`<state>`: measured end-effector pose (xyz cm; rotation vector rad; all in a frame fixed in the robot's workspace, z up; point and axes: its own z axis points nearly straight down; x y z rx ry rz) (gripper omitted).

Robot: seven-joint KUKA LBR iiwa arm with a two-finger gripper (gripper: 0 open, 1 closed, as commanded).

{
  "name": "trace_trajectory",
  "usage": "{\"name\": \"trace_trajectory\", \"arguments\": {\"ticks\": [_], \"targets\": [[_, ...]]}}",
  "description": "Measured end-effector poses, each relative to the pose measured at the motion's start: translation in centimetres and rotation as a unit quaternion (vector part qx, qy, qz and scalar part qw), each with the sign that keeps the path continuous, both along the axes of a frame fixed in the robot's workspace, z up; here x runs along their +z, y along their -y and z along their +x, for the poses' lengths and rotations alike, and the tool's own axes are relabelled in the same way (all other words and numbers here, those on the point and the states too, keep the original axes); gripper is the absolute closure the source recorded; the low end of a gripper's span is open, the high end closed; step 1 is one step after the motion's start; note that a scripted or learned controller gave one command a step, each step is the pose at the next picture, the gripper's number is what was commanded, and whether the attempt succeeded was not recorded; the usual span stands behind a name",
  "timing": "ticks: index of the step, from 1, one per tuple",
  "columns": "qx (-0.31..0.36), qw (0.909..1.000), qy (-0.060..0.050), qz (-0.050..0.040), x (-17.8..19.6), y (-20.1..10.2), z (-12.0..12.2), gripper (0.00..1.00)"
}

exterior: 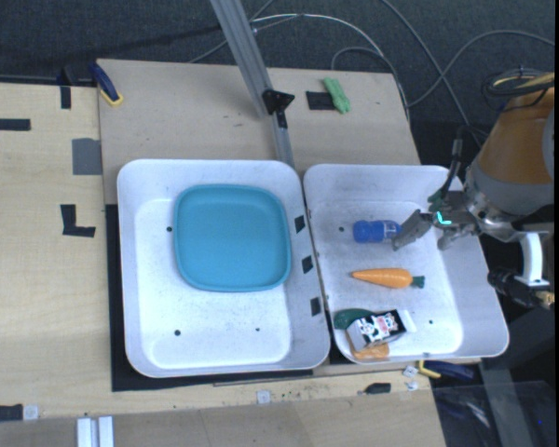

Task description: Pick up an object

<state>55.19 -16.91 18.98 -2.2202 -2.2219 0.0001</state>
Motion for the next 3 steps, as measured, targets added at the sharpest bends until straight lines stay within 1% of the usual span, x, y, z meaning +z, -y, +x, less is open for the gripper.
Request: {"name": "trace_trajectory", "arguments": {"ticks": [1,2,3], "targets": [[0.0,1.0,0.0,0.0,0.0,0.0,0.0,0.0],[0.0,1.0,-0.003,0.0004,-6.3,-0.4,-0.1,0.0],[0.0,1.0,0.0,-0.0003,-10.1,-0.4,-0.1,0.0]]}}
